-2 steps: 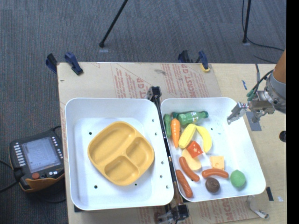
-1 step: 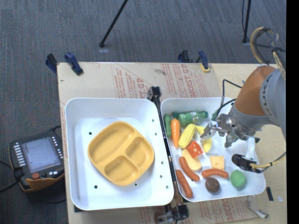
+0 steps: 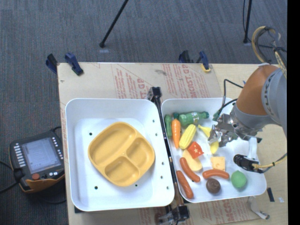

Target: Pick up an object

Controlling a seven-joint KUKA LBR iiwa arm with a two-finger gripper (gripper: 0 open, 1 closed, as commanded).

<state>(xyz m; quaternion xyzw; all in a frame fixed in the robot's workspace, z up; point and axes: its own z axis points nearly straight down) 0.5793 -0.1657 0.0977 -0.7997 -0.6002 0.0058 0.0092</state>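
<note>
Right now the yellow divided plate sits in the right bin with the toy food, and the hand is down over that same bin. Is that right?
Not quite. The camera view shows the yellow divided plate in the left bin, apart from the toy food. The toy food, such as the corn cob and carrot, lies in the right bin, and the hand is down over that one.

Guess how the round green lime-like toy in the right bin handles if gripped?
The round green toy looks smooth and ball-shaped, so it may roll or squirt from a pinch. It probably weighs little, being toy food. It sits near the right bin corner, likely cramping finger access.
</note>
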